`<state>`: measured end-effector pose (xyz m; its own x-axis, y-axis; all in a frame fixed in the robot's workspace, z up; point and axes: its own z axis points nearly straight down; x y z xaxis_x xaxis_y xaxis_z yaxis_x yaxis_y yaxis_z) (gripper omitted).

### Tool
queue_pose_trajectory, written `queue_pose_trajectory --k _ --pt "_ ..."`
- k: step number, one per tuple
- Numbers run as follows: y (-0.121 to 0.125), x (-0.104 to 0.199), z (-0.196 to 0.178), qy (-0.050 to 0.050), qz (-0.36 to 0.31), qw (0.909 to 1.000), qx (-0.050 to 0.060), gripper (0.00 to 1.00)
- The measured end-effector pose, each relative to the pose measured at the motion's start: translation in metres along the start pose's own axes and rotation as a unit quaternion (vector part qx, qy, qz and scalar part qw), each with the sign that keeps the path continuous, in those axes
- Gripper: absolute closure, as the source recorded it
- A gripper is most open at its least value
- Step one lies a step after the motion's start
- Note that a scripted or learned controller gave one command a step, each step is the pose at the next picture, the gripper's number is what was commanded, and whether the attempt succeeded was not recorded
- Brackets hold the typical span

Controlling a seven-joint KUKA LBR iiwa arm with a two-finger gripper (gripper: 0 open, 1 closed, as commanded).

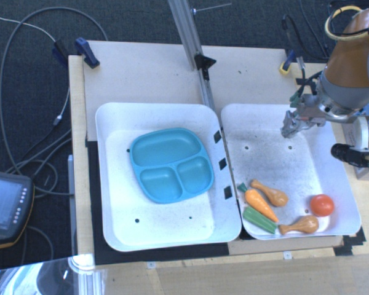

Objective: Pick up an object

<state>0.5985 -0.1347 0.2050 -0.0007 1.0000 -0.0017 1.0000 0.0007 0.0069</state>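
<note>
A: Near edge? The tomato (pixel 321 204), carrot (pixel 261 204) and drumsticks crowd the right bin's (pixel 277 165) front rim.

B: Farther back, open floor; the hand (pixel 290 128) hangs over it, grip state indiscernible.

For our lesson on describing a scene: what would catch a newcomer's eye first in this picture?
A bright blue divided tray lies in the middle of the left bin. A huddle of toy food sits at the near edge of the right bin: a red tomato, a carrot and two drumsticks. The arm's pincer hangs over that bin's far end.
</note>
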Motion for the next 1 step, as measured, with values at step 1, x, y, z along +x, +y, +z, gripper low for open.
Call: queue_pose_trajectory --k 1 --pt "-0.0033 -0.0076 -0.0603 0.000 0.000 1.0000 -0.001 1.00"
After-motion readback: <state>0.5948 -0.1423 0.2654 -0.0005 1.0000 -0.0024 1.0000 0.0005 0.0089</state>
